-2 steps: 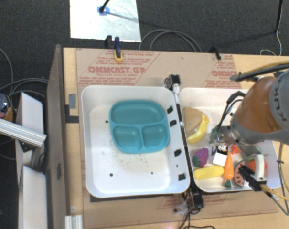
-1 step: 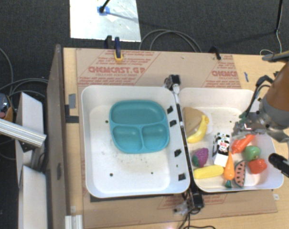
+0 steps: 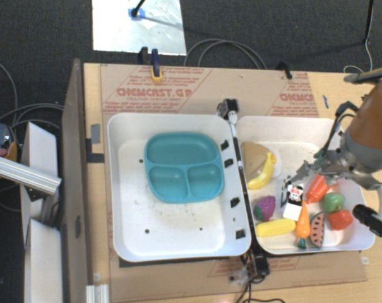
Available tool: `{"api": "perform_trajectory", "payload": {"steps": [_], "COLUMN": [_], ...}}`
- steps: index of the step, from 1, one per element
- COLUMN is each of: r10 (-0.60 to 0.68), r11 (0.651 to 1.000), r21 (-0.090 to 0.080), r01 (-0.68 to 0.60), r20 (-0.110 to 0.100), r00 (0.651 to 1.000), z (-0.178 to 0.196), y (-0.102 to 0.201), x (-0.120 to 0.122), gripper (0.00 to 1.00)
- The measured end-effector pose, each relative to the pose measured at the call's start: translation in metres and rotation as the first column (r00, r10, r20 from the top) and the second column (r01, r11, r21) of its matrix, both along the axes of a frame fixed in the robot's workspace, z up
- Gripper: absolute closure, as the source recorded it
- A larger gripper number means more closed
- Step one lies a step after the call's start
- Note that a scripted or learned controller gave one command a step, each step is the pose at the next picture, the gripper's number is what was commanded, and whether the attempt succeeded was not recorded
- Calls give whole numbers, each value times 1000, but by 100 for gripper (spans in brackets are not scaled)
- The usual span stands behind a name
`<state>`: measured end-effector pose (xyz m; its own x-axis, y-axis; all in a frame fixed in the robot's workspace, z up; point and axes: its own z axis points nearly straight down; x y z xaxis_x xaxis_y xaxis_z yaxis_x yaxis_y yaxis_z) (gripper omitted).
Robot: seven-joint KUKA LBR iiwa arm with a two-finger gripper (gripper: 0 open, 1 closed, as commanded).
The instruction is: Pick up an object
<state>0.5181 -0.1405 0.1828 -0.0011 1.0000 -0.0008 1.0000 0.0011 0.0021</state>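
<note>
Plastic toy food is heaped at the right bin's (image 3: 285,128) near edge. Gripper (image 3: 302,180) is hung over carrot (image 3: 316,187), w/ claw state not discernible; nothing seen gripped.

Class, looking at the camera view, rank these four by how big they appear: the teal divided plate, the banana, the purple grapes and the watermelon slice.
Largest to smallest:
1. teal divided plate
2. banana
3. purple grapes and watermelon slice look about alike, so I will not rank them.
</note>
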Motion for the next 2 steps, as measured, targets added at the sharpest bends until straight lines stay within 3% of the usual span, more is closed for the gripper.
{"api": "perform_trajectory", "payload": {"steps": [1,2], "r10": [0,14], "r11": [1000,1000], "r21": [-2,10], "r01": [1,-14], "r20": [7,-49], "r00": [1000,999], "z": [-80,-101], "y": [36,22], "x": [38,142], "gripper": [0,0]}}
